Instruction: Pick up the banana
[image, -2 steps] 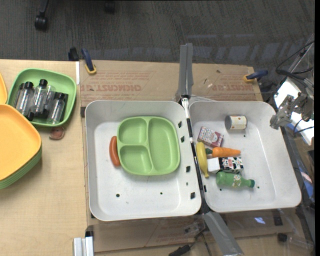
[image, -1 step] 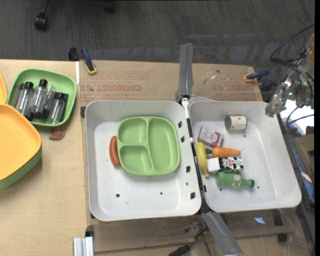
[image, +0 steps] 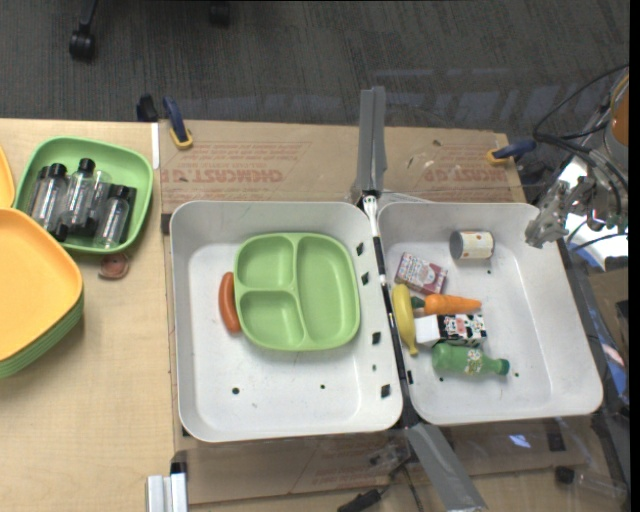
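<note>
You can't tell from here whether the gripper (image: 553, 212) is open or closed; it's small and blurred at the right bin's (image: 560, 375) far corner. The arm (image: 622, 120) is cut off by the right edge. The carrot (image: 452, 304) crosses the banana (image: 404, 318), hiding part of it. The orange plates (image: 35, 290) run off the left edge. The hotdog (image: 229, 302) tucks partly under the green tray (image: 297, 290).
</note>
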